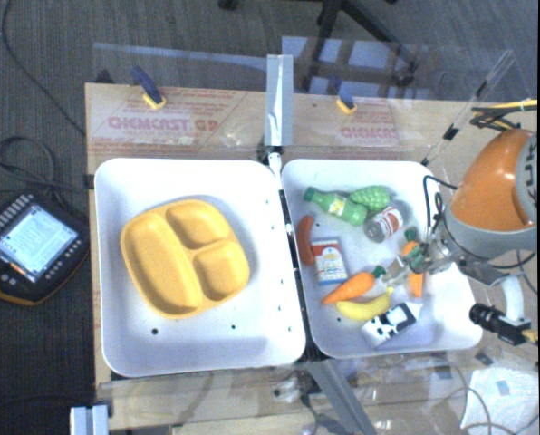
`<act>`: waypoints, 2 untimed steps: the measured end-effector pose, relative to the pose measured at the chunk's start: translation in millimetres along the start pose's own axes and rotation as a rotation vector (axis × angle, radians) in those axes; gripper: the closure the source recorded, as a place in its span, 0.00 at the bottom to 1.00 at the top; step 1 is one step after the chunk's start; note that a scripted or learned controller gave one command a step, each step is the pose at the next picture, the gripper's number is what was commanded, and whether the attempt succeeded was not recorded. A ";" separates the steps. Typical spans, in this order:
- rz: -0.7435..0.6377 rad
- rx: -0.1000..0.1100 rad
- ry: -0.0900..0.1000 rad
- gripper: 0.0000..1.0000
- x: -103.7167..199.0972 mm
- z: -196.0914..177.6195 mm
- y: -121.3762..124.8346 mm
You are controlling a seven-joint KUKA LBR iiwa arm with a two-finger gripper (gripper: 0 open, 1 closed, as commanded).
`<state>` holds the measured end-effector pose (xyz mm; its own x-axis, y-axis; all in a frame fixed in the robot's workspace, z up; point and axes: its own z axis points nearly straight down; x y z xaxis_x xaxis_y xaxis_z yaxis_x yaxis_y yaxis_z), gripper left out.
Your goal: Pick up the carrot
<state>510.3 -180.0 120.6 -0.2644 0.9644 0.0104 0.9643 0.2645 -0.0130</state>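
Carrot [350, 287] lies beside banana [364, 307], gripper [413, 263] near

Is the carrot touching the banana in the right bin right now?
Touching. The camera view shows the carrot lying right against the upper edge of the banana, with no white bin floor visible between them.

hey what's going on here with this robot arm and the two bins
A grey and orange arm reaches in from the right over the right bin, which holds toy food. Its tool sits low near the leafy end of the carrot, which lies on the bin floor beside a banana. The carrot is not lifted. The left bin holds a yellow divided tray.
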 end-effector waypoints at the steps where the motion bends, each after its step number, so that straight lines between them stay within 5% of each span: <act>1: -0.002 0.002 0.003 1.00 0.9 -5.7 1.5; 2: -0.005 0.004 0.006 1.00 1.8 -11.4 3.0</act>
<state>512.8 -177.5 131.9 -0.2687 0.9631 0.0160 0.9630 0.2690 -0.0173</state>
